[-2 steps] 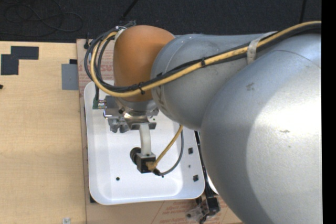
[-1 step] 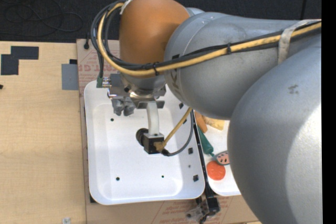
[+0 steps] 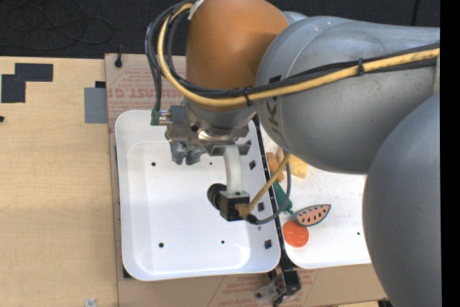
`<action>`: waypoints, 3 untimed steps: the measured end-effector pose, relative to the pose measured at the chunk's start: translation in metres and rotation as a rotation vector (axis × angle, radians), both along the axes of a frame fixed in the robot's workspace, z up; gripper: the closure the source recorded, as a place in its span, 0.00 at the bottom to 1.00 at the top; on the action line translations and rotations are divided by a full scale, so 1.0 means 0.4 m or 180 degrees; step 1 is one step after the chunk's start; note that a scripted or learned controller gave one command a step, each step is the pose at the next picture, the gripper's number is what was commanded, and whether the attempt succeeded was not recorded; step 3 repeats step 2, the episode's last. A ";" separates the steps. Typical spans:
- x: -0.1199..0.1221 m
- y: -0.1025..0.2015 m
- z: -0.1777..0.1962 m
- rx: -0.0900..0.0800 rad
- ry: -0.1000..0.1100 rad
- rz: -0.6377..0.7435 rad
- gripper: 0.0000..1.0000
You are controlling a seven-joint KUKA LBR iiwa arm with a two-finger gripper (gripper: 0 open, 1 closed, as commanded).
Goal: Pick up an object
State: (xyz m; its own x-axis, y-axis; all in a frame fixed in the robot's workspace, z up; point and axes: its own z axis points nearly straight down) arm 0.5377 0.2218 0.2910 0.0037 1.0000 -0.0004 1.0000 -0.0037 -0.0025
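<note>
Arm [image 3: 230, 47] is hanging over the white bin [image 3: 136, 226]; jaws' state: cannot tell. Orange ball [image 3: 295, 234] is sitting in neighbouring bin [image 3: 338, 248], so recentre above it before descending.

right bin [image 3: 343, 244] right of left bin [image 3: 165, 216] | holds ball [image 3: 295, 234] just before slice [image 3: 314, 214]

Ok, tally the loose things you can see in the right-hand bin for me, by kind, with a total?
Orange-red ball: 1
Watermelon-slice toy: 1
Pale yellow thing, mostly hidden: 1
Total: 3 visible. The arm covers much of that bin, so more may lie under it.
</note>
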 end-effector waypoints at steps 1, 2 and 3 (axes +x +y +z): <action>-0.118 -0.076 0.049 -0.0003 0.0012 -0.0001 1.00; -0.163 0.058 -0.189 -0.0013 0.0038 0.0025 1.00; -0.163 0.058 -0.189 -0.0013 0.0038 0.0025 1.00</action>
